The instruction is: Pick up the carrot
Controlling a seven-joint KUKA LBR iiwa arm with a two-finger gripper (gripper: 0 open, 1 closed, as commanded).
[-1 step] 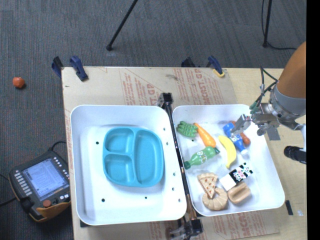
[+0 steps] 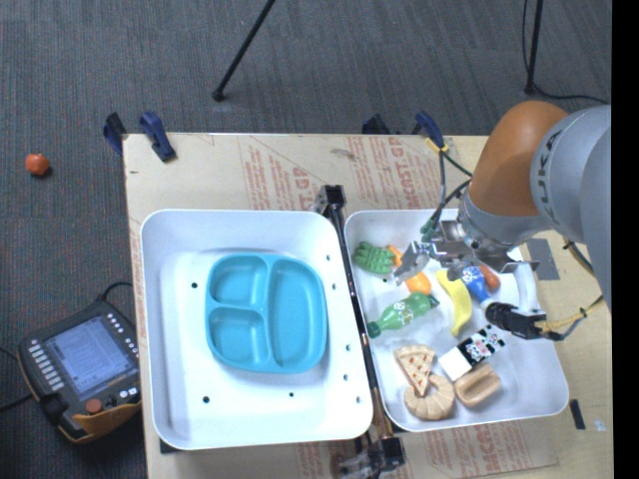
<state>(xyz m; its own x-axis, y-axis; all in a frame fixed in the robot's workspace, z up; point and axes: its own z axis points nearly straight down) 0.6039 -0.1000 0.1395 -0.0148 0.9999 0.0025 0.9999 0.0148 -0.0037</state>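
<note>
Gripper (image 2: 417,262) low over right bin (image 2: 544,392), among toy food.
Fingers apart, straddling nothing visibly; carrot (image 2: 418,283) just beneath, beside green bottle (image 2: 401,313) and banana (image 2: 458,302). Blue divided plate (image 2: 267,312) alone in left bin (image 2: 165,367). Bread pieces (image 2: 416,367) nearer front edge.

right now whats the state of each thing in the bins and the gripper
gripper: down in the right bin, over the carrot
carrot: lying in the bin, mostly covered
green bottle: on its side
banana: lying flat
blue tray: upright, in left bin
</note>
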